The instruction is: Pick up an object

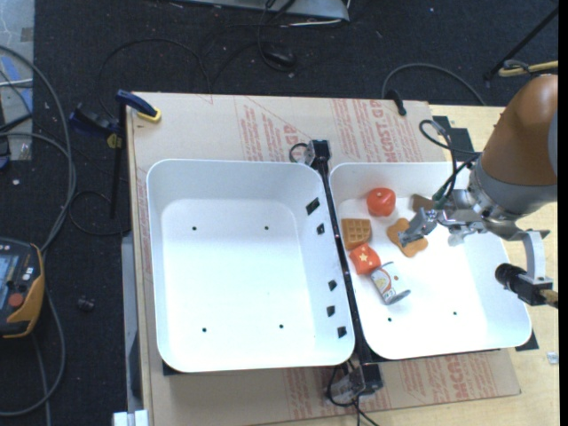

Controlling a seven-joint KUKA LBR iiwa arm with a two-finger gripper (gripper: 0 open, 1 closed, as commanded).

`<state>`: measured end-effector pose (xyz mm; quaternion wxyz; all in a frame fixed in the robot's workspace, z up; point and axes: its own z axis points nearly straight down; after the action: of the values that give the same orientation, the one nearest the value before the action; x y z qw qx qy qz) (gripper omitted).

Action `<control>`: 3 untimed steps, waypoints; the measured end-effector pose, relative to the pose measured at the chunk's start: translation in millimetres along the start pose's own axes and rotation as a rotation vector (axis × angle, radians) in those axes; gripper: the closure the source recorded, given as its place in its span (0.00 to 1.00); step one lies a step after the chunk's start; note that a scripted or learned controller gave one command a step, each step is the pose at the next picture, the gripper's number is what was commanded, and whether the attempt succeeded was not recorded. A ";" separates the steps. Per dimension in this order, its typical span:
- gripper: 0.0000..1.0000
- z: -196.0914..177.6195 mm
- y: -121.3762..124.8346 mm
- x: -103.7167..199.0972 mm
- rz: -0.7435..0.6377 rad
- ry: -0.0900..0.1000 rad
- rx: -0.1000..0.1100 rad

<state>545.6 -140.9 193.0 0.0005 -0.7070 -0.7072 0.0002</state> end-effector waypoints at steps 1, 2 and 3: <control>0.00 103.0 29.7 -48.2 0.002 0.001 0.003; 0.00 102.3 91.1 -15.0 -0.002 0.001 0.004; 0.00 101.3 98.9 -42.1 0.035 0.000 0.000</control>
<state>644.5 -182.9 91.6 0.0004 -0.7193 -0.6947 0.0004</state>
